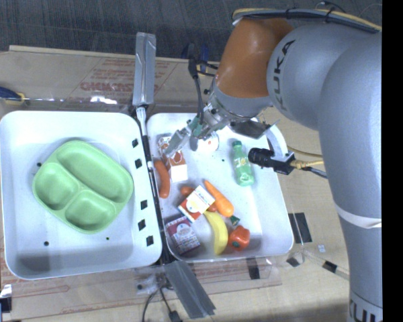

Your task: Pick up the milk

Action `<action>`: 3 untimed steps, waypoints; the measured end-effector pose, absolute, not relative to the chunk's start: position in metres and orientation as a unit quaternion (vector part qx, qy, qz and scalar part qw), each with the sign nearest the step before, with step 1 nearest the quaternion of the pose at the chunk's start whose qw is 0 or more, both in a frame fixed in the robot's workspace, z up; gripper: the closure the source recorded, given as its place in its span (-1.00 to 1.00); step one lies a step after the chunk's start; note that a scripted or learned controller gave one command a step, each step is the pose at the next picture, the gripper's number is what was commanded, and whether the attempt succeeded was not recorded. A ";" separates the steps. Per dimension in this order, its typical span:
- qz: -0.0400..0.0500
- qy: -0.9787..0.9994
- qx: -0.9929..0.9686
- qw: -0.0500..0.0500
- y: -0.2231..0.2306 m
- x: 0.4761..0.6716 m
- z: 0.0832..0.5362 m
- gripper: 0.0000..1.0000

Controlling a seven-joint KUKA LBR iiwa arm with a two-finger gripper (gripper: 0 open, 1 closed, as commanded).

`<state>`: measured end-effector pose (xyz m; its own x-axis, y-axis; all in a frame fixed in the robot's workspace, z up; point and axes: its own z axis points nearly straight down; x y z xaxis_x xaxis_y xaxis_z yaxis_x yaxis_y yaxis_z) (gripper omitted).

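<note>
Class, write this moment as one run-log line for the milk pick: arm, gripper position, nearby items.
arm: over right bin | gripper: low at back-left, above small carton | green bottle apart | green tray in left bin

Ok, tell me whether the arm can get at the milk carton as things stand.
Probably yes. The end effector hangs close over the small white-and-red milk carton near the right bin's far left corner. Nothing lies on top of it, though the sausage beside it leaves little room.

bins point(13, 200): 2; green tray point(82, 184): 1; bottle point(242, 163): 1; banana point(218, 231): 1; carrot point(219, 198): 1; sausage point(163, 178): 1
</note>
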<state>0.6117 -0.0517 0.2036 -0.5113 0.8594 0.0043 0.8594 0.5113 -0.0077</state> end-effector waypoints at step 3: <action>0.000 -0.974 -0.229 0.001 -0.046 0.645 0.223 -1.00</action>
<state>0.6455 -0.0457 0.2235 -0.8955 0.4450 0.0013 0.4450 0.8955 -0.0012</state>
